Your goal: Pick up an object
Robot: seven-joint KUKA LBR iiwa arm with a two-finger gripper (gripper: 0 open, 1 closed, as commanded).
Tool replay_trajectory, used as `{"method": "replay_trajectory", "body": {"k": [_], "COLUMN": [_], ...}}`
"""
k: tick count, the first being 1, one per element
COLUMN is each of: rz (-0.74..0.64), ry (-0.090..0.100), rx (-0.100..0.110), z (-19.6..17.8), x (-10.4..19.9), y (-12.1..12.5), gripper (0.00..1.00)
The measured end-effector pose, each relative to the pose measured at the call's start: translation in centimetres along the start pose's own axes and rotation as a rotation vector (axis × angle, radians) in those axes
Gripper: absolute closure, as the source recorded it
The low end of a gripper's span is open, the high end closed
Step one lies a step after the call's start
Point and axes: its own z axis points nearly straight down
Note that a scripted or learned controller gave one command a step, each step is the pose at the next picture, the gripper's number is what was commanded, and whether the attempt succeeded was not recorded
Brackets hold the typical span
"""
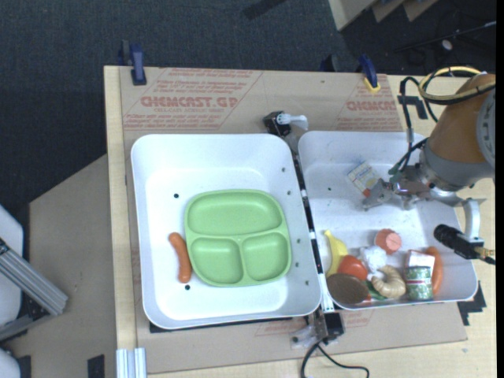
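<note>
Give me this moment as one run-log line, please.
arm: over right bin | gripper: above bare floor, nothing visibly held | toy food pile: near corner | green tray, sausage: left bin

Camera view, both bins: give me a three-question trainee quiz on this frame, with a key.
1. True or false: the green divided plate lies in the right bin.
2. What lies beside the plate on its left in the left bin? A) banana B) orange sausage C) can
3. Fill in: the food toys are piled along the right bin's ____ edge.

Key: 1 false, it lies in the left bin. 2 B, the orange sausage. 3 near (bottom) edge, where the banana lies.
</note>
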Motion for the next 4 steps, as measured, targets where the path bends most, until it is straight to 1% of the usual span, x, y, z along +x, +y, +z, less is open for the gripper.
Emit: {"method": "replay_trajectory", "body": {"k": [1,2,3,4], "rz": [-0.01,-0.003,-0.004,-0.014], "ry": [-0.002,0.001,-0.001,0.0], "rx": [-0.016,-0.002,-0.008,-0.02], "z": [-0.2,0.0,-1.1,-10.8], "x": [2.9,3.7,3.7,11.5], "y": [9.0,3.2,3.5,8.9], "gripper": [0.0,0.0,1.0,1.0]}}
